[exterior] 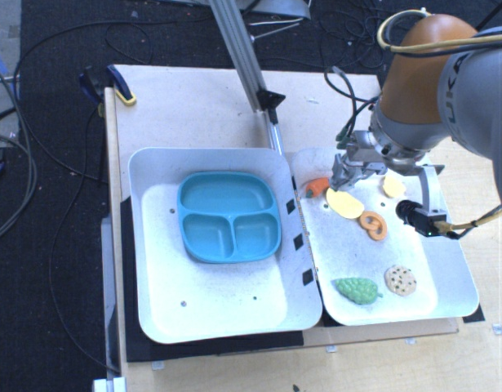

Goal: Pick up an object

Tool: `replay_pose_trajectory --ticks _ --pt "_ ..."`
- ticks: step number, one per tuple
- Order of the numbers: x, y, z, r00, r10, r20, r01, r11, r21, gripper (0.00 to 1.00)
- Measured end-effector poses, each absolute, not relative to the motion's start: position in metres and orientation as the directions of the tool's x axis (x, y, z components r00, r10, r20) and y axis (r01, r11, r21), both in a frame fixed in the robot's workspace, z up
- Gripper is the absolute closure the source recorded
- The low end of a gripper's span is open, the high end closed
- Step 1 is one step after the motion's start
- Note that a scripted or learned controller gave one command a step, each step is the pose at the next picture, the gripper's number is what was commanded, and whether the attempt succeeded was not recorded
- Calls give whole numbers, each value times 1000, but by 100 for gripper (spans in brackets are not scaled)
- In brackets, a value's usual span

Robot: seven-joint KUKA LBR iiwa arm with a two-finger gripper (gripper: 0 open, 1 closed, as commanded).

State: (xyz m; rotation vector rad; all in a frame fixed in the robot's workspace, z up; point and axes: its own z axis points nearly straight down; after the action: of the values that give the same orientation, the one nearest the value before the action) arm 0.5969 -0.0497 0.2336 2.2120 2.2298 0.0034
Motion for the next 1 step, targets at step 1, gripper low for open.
replay_pose_trajectory --ticks 1 --pt "613 -8 230 -7 1000 1 1000 7 2 100"
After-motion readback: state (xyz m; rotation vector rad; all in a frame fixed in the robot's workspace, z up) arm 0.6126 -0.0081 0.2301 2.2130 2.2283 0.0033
